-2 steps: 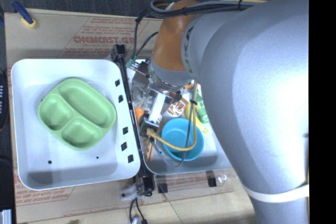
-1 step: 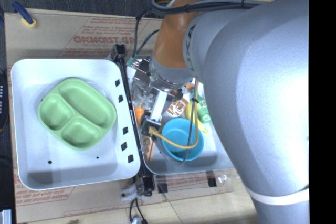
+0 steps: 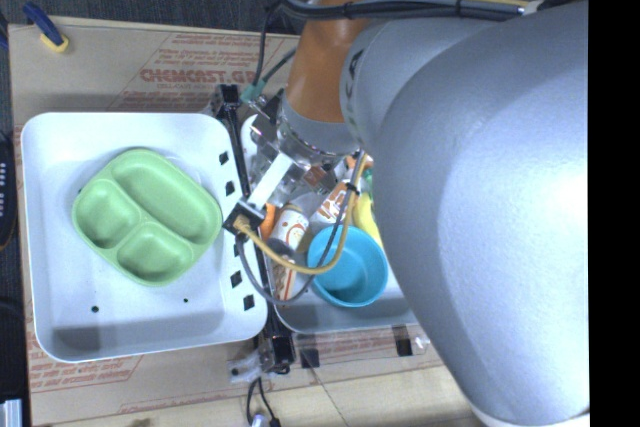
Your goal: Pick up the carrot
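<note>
Currently the arm (image 3: 470, 165) reaches in from the right and hangs low over the right bin (image 3: 345, 317), its grey body covering most of that bin. The orange band (image 3: 325, 55) sits above the wrist, and the gripper (image 3: 285, 200) points down into the bin's left part, close to the wall shared with the left bin (image 3: 60, 215). Whether the gripper is apart, together, or clamped on anything cannot be told: cables and the mount hide its tip.

Contents visible in the right bin:
- A blue bowl (image 3: 350, 267) lies near the front wall, just beside the gripper.
- A yellow object (image 3: 368, 215) stands behind the bowl, touching or nearly touching it; its kind cannot be told.
- Small orange and white items (image 3: 290, 230) sit crowded under the gripper. One of these may be the carrot, but the view does not settle it.

A green divided plate (image 3: 148, 213) lies alone in the left bin, well apart from the gripper.

Judgement: the low, vertical pose over the cluttered corner suggests a grasp attempt in that clutter. The crowding is the main risk, since neighbouring items could be pinched or pushed instead of the carrot. No grasp of the carrot can be confirmed.
</note>
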Controlling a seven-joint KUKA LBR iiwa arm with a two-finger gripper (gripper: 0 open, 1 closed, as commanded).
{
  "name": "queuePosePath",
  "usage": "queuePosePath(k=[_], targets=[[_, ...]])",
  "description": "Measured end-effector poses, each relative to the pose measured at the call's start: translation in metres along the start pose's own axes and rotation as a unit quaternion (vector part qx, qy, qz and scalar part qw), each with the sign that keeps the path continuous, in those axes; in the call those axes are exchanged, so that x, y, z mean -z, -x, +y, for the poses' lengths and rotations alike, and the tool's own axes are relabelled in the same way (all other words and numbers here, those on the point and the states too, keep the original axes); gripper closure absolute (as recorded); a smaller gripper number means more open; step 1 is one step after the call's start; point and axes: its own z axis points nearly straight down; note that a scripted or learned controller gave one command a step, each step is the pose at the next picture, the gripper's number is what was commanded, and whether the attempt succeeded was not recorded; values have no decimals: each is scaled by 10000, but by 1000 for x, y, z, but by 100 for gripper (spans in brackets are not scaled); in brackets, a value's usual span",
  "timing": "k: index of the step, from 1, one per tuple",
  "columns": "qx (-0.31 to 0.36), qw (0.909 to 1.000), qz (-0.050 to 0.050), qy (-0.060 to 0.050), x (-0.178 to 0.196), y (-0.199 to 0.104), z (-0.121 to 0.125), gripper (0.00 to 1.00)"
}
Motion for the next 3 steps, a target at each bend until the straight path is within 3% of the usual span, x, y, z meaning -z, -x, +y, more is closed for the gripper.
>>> queuePosePath(k=[1,2,3], targets=[[-544,9985,8,-19,18,-11,42,100],[-1959,9806,-10,-40,-16,68,47,100],[-2393,9709,-22,-29,-55,-47,37,100]])
